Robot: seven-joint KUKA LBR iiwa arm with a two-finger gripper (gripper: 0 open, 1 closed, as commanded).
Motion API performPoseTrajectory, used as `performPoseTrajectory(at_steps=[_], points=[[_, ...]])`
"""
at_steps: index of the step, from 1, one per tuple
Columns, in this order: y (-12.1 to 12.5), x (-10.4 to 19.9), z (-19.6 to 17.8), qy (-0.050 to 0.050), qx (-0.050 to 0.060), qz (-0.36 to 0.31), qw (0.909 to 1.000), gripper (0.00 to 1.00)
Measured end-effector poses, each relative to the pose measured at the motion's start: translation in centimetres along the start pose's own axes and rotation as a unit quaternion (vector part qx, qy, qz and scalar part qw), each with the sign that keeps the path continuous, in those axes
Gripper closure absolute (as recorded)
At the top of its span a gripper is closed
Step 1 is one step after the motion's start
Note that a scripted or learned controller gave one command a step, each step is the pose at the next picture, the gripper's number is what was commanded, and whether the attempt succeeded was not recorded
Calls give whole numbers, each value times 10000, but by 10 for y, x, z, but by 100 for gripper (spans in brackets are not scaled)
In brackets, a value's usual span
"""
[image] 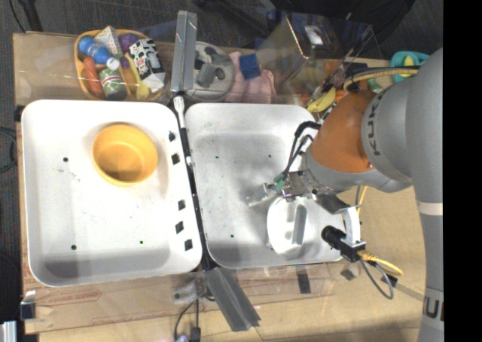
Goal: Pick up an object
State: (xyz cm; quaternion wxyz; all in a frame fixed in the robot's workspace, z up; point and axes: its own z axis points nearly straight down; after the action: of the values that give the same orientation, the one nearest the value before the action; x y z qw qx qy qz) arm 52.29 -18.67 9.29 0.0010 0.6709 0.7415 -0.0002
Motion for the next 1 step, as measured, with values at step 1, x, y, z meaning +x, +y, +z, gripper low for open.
performPoseTrajectory(at_steps=[1], points=[[23, 56, -4, 10, 18, 179, 9998, 0]])
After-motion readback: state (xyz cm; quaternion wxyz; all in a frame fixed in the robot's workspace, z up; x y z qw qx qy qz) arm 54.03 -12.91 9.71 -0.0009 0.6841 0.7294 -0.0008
